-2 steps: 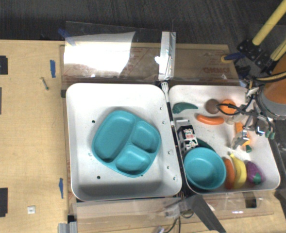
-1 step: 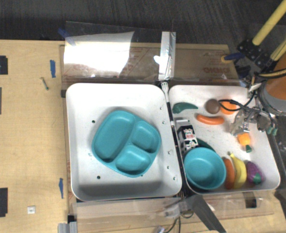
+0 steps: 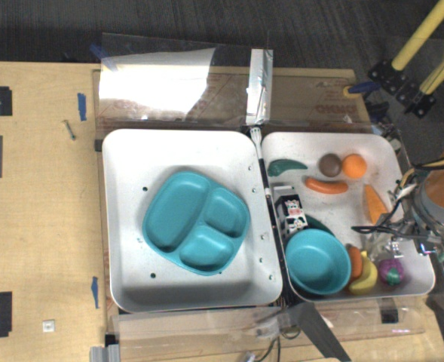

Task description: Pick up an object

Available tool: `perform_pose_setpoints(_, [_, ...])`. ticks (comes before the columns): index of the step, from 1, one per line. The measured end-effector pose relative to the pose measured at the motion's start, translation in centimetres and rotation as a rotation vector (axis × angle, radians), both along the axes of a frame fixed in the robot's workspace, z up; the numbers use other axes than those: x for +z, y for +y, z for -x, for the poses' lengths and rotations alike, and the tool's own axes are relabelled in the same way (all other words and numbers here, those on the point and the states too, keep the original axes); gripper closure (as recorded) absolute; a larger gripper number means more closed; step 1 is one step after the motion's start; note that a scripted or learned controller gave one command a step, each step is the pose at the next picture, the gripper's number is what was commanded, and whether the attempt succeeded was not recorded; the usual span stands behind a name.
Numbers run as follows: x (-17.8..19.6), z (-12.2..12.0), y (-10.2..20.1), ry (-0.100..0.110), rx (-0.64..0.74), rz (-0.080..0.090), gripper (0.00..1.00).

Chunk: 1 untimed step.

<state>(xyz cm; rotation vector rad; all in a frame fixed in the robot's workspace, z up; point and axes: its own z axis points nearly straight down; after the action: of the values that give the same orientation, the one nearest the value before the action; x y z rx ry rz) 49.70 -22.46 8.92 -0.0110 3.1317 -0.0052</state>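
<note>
Gripper [image 3: 393, 236] sat low over the right bin [image 3: 312, 143], at its right side, cables tangled around it — couldn't tell how it was set or whether it had anything. Nearest candidates: an orange carrot-shaped piece [image 3: 374, 202] just up-left, a purple item [image 3: 392, 271] and a yellow banana [image 3: 365, 276] just below. Further out: a teal bowl [image 3: 316, 260], a small black-and-white box [image 3: 289, 211], an orange sausage shape [image 3: 326, 186], a brown ball [image 3: 329, 164], an orange ball [image 3: 353, 166], a dark teal piece [image 3: 286, 167]. The left bin [image 3: 124, 164] held a teal divided plate [image 3: 196, 221].

Risks, judged: the objects are crowded, so a descent could land between two and nudge both; smooth rounded plastic toys likely slip or roll from a pinch; the loose cables could snag on the bin wall. The bowl looked rigid and glossy — a hard grab except by the rim. Both bins looked matte white and shallow on the pale wooden surface [image 3: 33, 202].
</note>
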Motion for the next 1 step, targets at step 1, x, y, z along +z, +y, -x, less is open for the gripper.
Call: perform_pose_setpoints(1, [0.01, -5.1, 0.45, -0.002, -0.298, -0.003, 1.0])
